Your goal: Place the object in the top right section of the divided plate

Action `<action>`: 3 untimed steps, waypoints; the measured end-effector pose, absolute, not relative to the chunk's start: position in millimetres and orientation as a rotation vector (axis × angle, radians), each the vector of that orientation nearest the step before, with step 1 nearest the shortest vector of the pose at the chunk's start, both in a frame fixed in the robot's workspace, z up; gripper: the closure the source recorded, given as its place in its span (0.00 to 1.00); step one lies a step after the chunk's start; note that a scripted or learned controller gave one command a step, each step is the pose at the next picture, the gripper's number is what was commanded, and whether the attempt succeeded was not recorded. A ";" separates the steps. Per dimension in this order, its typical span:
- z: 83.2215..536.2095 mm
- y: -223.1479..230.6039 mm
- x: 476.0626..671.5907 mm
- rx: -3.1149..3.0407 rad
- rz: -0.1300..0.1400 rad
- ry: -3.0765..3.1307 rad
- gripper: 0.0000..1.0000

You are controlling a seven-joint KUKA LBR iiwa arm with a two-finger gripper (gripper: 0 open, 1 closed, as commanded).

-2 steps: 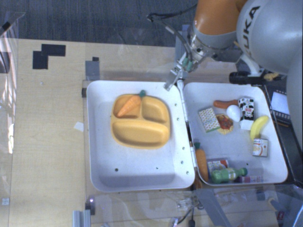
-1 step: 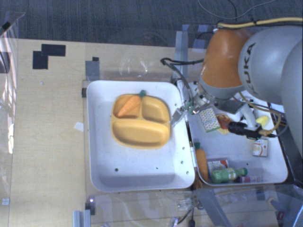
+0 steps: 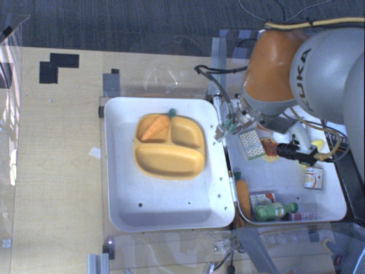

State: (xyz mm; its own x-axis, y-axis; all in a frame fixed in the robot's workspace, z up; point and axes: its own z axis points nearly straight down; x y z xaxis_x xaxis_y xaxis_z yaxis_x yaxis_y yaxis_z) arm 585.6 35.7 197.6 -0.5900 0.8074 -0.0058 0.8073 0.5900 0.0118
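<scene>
Camera view | carrot [image 3: 154,128] in plate [image 3: 171,163] upper-left section | diagonal, green top upper-right

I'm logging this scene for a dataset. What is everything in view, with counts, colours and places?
Divided plate: one, yellow, in the left bin.
Toy carrot: one, orange with a green top, lying in the plate's top left section.
Bins: two, white, side by side on the bench.
Second carrot: one, orange, by the right bin's left wall.
Bottle: one, green, at the right bin's front.
Patterned card: one, in the right bin near the gripper.
Small white carton: one, right bin.
Black tape marks: two, on the bench, top left.
Arm: one, grey and orange, above the right bin.
Gripper: one, over the bins' shared edge.
</scene>
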 end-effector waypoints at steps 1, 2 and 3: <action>274.5 -15.3 613.1 1.687 0.007 2.642 1.00; 299.4 -95.6 594.1 2.017 0.006 2.398 1.00; 301.8 -144.7 512.7 2.134 0.005 2.296 1.00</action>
State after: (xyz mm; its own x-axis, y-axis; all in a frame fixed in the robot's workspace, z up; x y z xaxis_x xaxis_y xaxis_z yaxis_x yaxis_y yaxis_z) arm 512.7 -144.7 301.8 -0.0727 0.9973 -0.0028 0.9973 0.0727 0.0073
